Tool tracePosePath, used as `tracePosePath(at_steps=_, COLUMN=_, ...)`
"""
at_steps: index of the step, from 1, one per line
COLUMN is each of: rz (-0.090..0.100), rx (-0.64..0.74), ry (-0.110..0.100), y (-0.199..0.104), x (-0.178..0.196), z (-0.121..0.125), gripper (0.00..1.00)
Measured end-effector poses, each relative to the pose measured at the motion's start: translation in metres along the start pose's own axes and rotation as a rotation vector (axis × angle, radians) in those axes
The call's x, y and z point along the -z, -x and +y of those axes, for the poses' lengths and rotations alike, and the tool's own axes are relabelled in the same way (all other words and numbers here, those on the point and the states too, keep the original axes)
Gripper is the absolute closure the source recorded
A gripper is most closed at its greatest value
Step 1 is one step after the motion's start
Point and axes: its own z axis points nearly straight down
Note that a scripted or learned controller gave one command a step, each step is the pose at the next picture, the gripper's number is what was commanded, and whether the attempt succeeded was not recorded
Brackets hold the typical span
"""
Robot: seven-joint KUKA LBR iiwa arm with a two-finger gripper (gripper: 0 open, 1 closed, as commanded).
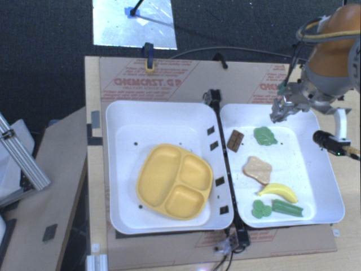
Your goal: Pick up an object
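Observation:
The right bin (316, 151) holds a brown chocolate-like block (234, 140), a green leafy piece (264, 135), a tan bread slice (258, 170), a yellow banana (278, 192) and a green broccoli-and-pod piece (276, 209). My gripper (279, 113) hangs over the bin's far rim, just up and right of the green leafy piece. I see nothing between its fingertips.
The left bin (121, 151) holds a yellow divided plate (175, 180). A black divider strip (223, 168) runs between the bins. A shiny metal sheet (132, 14) lies at the back, and an aluminium bar (22, 157) sits at the left.

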Motion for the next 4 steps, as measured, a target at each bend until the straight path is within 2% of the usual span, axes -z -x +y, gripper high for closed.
tracePosePath(at_steps=1, rz=0.0, rx=0.0, ry=0.001, y=0.0, x=0.055, z=0.002, gripper=1.0)
tracePosePath(at_steps=4, rz=0.002, rx=0.005, ry=-0.004, y=-0.155, x=0.045, z=0.02, gripper=1.0)
